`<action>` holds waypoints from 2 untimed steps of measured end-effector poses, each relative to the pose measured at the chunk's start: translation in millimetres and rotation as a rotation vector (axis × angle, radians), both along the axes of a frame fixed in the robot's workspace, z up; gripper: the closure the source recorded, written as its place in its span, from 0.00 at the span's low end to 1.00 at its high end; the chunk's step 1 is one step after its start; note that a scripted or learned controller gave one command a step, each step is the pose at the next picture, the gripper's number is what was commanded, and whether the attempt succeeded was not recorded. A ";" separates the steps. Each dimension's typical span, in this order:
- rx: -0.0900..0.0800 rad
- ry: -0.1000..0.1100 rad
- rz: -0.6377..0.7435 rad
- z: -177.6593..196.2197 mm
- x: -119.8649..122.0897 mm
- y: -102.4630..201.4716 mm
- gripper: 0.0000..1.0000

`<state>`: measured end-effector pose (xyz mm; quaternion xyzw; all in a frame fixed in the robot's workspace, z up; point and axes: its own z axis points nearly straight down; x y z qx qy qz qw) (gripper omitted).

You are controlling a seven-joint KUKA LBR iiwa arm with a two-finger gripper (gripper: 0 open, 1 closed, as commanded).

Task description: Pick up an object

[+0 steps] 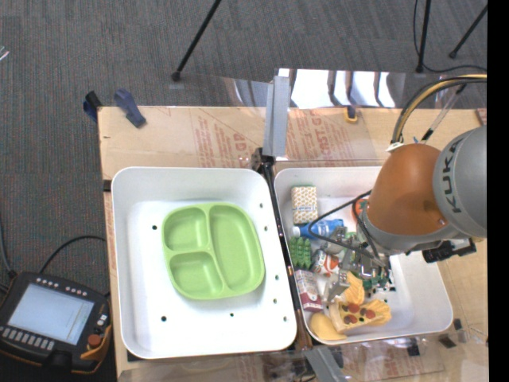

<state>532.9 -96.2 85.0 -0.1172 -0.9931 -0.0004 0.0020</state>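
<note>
You have the arm [413, 197] reaching over the right bin [433, 305], with the gripper [355, 273] down among the clutter there. You cannot tell its state from this angle. Beneath and beside it lie a pizza slice toy [359, 313], a blue bottle [322, 228], a green block [301, 252] and a pale waffle-like block [304, 203]. Nothing looks lifted yet, so the pick seems unfinished. The left bin [135, 205] holds a green divided plate [213, 251], well apart from the gripper.
</note>
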 end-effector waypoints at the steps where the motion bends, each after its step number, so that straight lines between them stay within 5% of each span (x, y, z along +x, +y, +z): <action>1: 0.001 0.002 0.005 7.8 0.8 1.2 1.00; 2: 0.001 0.002 0.006 7.6 0.8 1.8 0.00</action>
